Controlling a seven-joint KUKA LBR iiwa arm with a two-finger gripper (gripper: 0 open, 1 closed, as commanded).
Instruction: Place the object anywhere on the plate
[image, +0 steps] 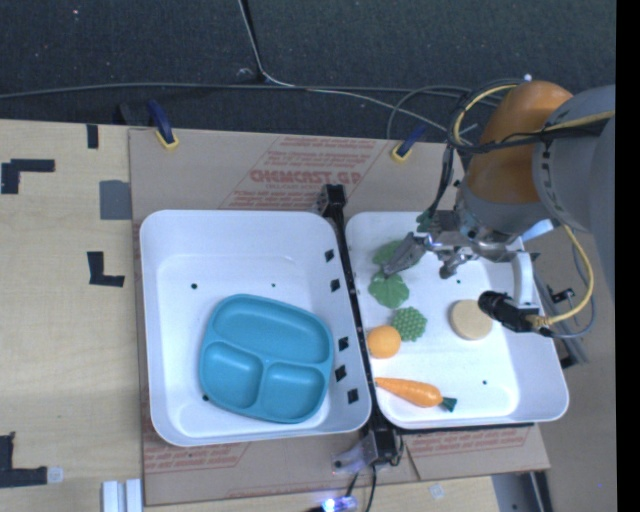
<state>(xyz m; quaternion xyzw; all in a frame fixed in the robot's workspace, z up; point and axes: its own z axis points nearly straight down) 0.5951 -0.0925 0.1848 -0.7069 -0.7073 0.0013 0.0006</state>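
A blue three-compartment plate lies in the left bin. Several toy foods lie in the right bin: a green leafy piece, a green broccoli-like piece, an orange ball, a carrot and a beige round disc. My gripper hangs over the back of the right bin, just above the leafy piece, open with nothing between its fingers. Its left finger partly covers another green piece.
A black divider runs between the two bins. The arm's orange band and cables sit over the right bin's far corner. Both bins rest on cardboard held by clamps at the back.
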